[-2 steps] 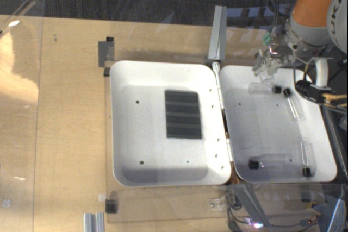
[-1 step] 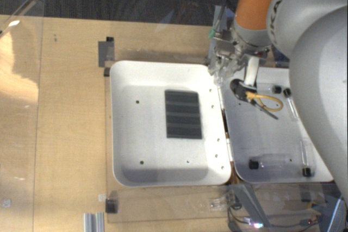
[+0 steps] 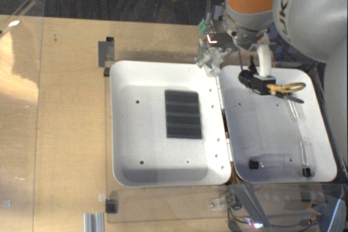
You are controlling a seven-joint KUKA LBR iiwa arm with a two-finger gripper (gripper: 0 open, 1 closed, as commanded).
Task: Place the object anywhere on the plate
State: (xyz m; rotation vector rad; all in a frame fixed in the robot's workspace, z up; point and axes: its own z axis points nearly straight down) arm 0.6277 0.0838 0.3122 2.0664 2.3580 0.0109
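Below and left of the pincer (image 3: 210, 61), a dark ribbed plate (image 3: 183, 114) lies in the left bin (image 3: 125, 117). Whether the pincer, at the bins' far rims, is spread or pressed together I cannot tell. Below and right of it, well apart, a clear tube (image 3: 272, 161) lies in the right bin (image 3: 321, 133). Pickup and placing both seem left to do.
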